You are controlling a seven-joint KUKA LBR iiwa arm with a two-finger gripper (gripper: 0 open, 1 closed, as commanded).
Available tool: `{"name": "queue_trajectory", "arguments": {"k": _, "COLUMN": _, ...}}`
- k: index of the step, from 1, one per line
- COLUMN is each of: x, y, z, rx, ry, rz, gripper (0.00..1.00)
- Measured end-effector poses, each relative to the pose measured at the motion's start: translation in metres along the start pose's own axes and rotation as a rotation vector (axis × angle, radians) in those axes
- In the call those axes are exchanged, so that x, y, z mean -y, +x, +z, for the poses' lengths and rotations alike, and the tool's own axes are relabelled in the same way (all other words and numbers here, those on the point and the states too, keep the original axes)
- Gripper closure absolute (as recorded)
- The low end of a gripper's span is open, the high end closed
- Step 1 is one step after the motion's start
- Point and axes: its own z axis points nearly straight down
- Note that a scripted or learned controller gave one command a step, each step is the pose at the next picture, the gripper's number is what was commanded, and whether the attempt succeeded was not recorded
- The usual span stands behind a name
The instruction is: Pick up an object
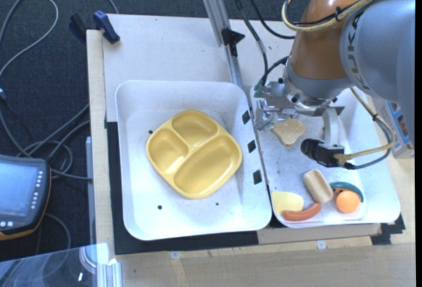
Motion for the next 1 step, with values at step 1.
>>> {"name": "queue_trajectory", "arguments": {"k": 1, "x": 0.0212, "y": 0.0612, "z": -0.0061, "rx": -0.001, "ry": 0.000, "rz": -0.003, "gripper": 1.00}}
